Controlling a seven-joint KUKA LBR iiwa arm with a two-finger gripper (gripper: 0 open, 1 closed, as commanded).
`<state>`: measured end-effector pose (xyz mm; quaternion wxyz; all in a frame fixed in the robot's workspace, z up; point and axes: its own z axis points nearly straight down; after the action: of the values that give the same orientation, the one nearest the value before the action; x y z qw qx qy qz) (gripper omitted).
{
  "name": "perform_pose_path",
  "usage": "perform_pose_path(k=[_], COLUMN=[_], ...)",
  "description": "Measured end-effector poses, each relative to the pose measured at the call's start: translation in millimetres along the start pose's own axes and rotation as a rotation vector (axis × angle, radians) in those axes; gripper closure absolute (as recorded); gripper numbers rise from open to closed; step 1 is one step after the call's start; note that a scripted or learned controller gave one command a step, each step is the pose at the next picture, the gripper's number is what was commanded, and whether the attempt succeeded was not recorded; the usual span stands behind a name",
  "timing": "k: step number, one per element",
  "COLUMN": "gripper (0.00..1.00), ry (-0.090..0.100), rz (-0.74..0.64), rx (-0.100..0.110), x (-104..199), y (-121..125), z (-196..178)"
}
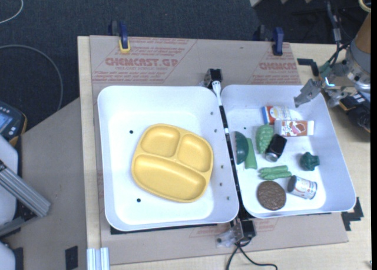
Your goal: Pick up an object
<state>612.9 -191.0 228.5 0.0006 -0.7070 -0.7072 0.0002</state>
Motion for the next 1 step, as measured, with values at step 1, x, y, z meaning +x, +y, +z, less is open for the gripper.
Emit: perform_pose_path(k=[1], gripper=[0.0], ry=[-0.001], rz=[-0.008], rx=[-0.016], x=[71.0], y=[-18.7], z=[-112.8])
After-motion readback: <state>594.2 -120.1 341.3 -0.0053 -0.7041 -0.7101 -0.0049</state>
